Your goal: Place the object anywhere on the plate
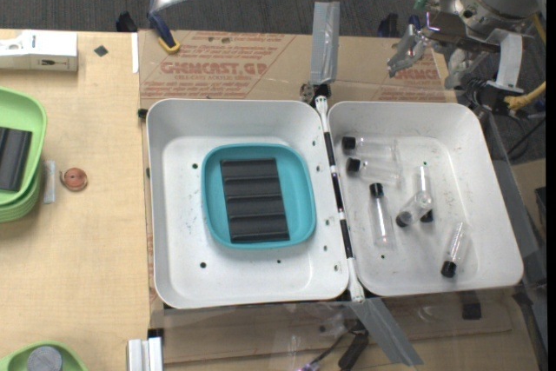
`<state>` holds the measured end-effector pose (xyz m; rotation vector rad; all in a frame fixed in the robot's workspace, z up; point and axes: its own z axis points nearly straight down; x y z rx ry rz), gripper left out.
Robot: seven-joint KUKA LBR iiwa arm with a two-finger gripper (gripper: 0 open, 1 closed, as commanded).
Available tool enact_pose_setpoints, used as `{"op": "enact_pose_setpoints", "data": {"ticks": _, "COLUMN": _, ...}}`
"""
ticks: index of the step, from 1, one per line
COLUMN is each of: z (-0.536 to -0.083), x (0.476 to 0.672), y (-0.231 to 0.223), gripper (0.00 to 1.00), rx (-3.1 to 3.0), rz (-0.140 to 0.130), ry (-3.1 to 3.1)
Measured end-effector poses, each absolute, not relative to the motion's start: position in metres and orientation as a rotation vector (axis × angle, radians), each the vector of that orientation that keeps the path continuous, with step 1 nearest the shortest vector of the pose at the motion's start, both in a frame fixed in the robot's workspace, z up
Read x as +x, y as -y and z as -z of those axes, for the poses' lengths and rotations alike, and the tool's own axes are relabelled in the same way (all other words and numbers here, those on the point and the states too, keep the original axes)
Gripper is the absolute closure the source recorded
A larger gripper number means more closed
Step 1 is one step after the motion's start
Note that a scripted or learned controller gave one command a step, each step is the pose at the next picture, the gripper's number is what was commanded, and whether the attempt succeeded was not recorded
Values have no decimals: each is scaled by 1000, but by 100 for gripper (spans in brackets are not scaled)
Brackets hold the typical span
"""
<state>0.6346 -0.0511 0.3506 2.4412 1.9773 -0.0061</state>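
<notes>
Clear tubes (382, 217) in right bin (486, 269), teal plate (258, 195) in left bin (174, 274). Hand (408, 52) up high, grip not clear. Drop straight onto one tube, pinch its middle.

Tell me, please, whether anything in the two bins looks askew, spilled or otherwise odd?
The clear vials in the right bin lie scattered on their sides at different angles, black caps pointing every way. The teal plate sits square in the left bin, already carrying a dark ribbed block. Nothing looks spilled or broken.
</notes>
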Motion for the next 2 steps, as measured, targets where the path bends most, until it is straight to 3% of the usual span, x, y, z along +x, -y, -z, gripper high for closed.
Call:
{"op": "enact_pose_setpoints", "data": {"ticks": 1, "z": -190, "x": 606, "y": 66, "gripper": 0, "rx": 2419, "rz": 6, "ry": -2007}}
{"op": "enact_pose_setpoints", "data": {"ticks": 2, "z": -299, "x": 596, "y": 100, "gripper": 0, "rx": 2490, "rz": 5, "ry": -1915}}
